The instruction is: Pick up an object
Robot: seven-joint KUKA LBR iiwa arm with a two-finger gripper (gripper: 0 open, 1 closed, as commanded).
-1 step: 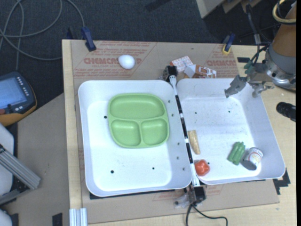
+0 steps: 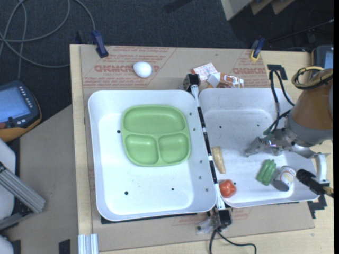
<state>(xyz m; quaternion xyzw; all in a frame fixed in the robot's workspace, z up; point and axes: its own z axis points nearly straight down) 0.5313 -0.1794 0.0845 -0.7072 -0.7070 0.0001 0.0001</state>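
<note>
Camera view: gripper (image 2: 254, 148), finger spread unreadable, hovers in the right bin (image 2: 238, 107); centre yourself over the green object (image 2: 266, 172) before descending.

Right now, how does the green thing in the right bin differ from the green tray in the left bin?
The green object is small, ridged and darker; the green tray is pale, smooth and far larger. The object lies slantwise near the right bin's front edge, beside a small jar-like item; the tray sits flat, alone, mid left bin, divided into three compartments. Both are green and rest untouched.
</note>
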